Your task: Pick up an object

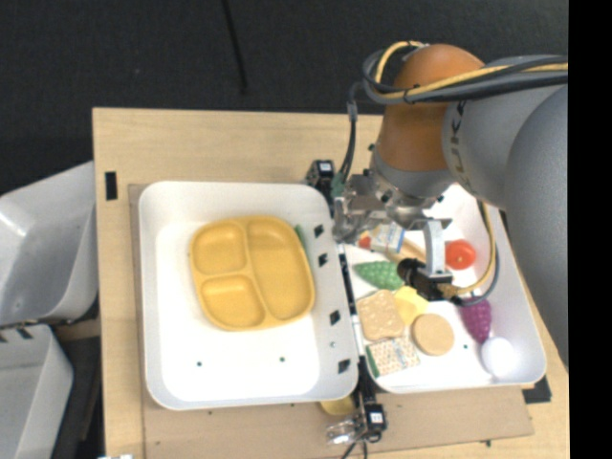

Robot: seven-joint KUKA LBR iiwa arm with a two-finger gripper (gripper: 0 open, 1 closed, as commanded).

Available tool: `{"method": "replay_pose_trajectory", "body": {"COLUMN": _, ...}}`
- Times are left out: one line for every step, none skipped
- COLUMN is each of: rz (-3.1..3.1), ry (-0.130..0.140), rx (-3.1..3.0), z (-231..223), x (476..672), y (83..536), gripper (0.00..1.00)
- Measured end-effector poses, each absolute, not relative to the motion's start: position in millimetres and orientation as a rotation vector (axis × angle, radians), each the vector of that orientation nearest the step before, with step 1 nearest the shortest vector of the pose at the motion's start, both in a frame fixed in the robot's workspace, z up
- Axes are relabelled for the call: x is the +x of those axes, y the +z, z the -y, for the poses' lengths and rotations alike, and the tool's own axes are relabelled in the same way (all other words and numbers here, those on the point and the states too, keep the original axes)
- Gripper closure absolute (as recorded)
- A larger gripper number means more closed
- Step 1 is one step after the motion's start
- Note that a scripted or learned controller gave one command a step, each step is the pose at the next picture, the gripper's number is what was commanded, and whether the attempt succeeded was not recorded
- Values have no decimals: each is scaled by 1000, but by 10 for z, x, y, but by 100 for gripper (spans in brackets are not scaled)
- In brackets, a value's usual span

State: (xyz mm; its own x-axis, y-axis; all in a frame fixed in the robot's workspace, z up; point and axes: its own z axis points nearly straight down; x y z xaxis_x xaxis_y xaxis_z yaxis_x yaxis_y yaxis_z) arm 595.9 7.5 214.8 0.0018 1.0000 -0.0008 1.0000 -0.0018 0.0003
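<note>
Grey gripper (390, 229) sits low over the right bin (512, 299); its state cannot be determined; toy food (411, 318) lies unlifted, pick pending.

A divided plate (253, 273) lies in the left bin (153, 352); toys (411, 323) crowd the right bin (521, 352).

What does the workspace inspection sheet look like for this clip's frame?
Surface: wooden bench bearing two white bins, left bin and right bin.
Job's things: toy foods in the right bin: green piece, tan cracker, round biscuit, purple grapes, red piece, white ball.
Clutter: yellow divided plate in the left bin.
Claw: claw low over the right bin's far side; nothing seen held.
Cables: yellow and black cables looping over the orange wrist.
Surroundings: dark floor; white object at left.
</note>
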Motion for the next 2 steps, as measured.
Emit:
{"method": "replay_pose_trajectory", "body": {"rz": -2221, "ry": -2, "rx": 2219, "z": -82, "x": 5854, "y": 2227, "gripper": 100}}
{"method": "replay_pose_trajectory", "body": {"rz": -2223, "ry": 7, "rx": 2215, "z": -156, "x": 5361, "y": 3007, "gripper": 100}}
